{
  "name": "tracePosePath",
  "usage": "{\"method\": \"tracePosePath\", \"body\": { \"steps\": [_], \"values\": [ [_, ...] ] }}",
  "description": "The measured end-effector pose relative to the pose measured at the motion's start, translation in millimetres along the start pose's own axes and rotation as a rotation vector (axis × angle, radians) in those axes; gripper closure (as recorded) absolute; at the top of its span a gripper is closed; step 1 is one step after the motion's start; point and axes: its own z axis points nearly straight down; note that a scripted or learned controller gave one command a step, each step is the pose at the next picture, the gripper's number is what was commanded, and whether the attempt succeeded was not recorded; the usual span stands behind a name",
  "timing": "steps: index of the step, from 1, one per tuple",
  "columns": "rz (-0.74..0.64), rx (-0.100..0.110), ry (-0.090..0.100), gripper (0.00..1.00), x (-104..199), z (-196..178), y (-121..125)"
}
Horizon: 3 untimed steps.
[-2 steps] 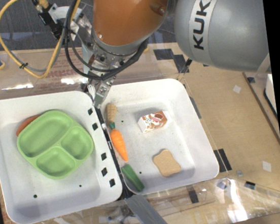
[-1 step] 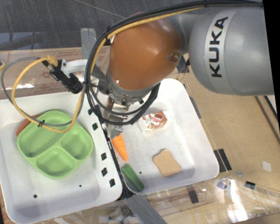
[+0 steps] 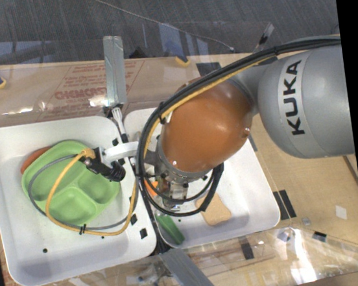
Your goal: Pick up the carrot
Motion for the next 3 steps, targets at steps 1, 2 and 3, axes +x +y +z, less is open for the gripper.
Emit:
{"method": "tracePosePath", "body": {
  "steps": [1,2,3],
  "values": [
    [-0.006,0.002,-0.001,1.00,0,-10,-4],
    [-0.007,0.004,0.002,1.00,-9,-24,-60],
    [-0.012,0.004,0.004,1.00,23,-39,-108]
  ]
}}
